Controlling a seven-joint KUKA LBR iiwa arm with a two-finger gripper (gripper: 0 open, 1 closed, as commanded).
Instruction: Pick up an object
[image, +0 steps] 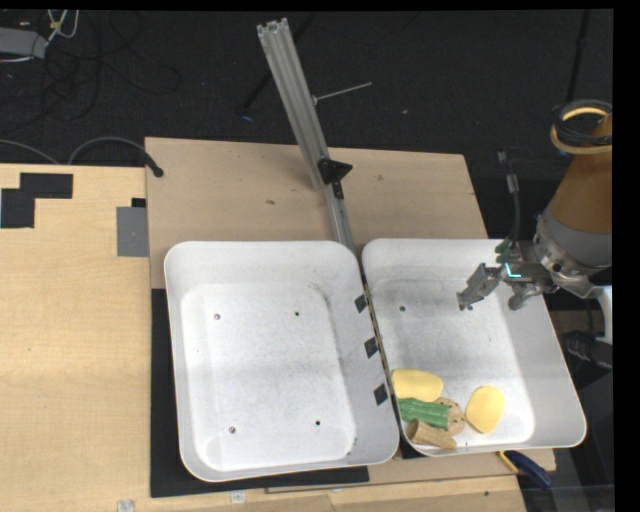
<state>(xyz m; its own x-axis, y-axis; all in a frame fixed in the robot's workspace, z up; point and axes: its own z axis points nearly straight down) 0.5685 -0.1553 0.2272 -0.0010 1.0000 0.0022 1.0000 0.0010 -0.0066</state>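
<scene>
Objects sit bunched at the near edge of the right bin (560, 400), probably slid there along the sloped wall: a yellow oblong piece (417, 384) against the divider side, a green piece (423, 410) touching it just below, a tan piece (432, 433) at the very rim, and a round yellow piece (485, 408) just to the right, slightly apart. Any of these could be the pick target. Left bin (180, 270) is bare white floor with a few small dark dots. Farther back, the gripper (492, 289) hangs over the right bin's far half, well apart from the pile, fingers spread with nothing between them. Judging by that, the grasp is not yet begun; arm needs to come nearer and descend.
</scene>
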